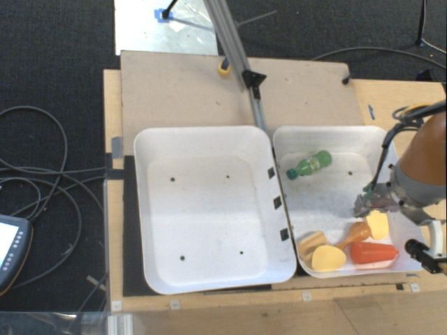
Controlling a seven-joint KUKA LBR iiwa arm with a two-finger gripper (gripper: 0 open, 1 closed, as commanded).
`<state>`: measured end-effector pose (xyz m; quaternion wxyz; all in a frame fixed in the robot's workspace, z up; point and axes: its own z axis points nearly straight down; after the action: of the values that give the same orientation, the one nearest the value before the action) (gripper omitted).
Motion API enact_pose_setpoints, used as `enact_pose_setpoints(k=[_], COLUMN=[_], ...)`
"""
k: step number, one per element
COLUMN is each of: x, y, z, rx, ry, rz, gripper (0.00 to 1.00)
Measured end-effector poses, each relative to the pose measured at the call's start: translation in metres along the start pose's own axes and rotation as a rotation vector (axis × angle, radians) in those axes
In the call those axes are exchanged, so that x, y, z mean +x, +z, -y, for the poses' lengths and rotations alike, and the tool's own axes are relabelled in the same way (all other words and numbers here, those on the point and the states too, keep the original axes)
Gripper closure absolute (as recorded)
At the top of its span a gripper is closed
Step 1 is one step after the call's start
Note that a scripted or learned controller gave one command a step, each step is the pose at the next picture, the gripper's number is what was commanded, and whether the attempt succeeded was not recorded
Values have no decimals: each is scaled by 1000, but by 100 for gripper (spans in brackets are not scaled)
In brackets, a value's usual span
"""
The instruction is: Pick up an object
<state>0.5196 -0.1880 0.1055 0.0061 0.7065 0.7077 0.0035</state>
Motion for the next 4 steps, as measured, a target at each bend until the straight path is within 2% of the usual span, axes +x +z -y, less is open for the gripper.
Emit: enact_pose_setpoints(k=[1, 2, 3, 4], x=[1, 0, -1, 50], y=[-64, -109, -137, -147], z=[-7, -16, -17, -26], rx=[5, 6, 8, 10], ry=[-4, -4, -5, -9], rz=[-1, -1, -2, -5], gripper=[100, 100, 100, 100])
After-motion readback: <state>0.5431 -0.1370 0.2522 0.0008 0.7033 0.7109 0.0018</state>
